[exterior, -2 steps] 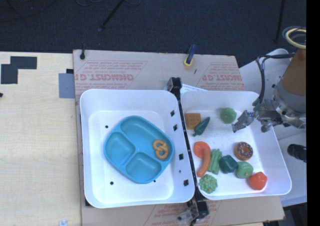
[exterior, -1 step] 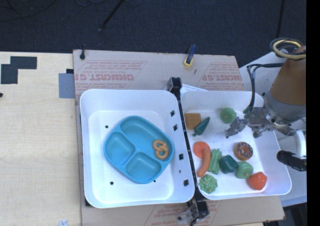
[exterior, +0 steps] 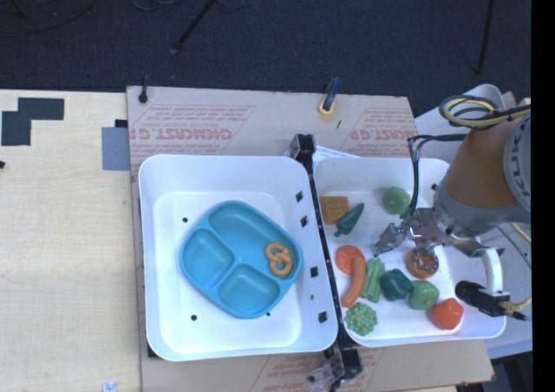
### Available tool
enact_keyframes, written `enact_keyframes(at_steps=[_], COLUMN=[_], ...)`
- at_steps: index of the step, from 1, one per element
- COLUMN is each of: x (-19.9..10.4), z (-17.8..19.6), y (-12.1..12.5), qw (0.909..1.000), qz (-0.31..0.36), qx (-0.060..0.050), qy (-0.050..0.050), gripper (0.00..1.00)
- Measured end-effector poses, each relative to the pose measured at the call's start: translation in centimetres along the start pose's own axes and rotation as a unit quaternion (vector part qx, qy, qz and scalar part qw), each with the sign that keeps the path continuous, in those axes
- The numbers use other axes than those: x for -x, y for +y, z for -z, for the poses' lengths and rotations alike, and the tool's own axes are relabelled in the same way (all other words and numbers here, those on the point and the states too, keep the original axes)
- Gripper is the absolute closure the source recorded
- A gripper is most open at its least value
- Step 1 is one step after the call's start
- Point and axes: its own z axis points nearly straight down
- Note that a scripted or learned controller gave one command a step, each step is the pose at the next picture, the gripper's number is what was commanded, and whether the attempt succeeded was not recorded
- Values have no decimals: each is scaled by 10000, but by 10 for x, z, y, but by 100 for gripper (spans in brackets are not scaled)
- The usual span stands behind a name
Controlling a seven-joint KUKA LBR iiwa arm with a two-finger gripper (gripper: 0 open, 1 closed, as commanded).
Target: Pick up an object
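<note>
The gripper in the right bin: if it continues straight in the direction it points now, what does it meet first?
The gripper points toward the view's left and slightly down. Probably the orange carrot comes first, with the green cucumber piece right beside it; height above them is unclear.

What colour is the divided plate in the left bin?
Bright blue; the divided plate shows clearly in the camera view.

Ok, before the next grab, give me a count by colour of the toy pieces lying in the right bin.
Green: 6, namely round, dark pepper-like, long ridged, dark teal, round, bumpy
Orange or red: 3, namely carrot-like, red round, orange-brown block
Brown disc: 1
Total: 10
</note>
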Motion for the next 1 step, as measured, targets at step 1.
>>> enact_keyframes(at_steps=[1], x=[4], z=[-25], y=[5], qw=[9999], qz=[-26], qx=[122], qy=[-82], gripper=[0])
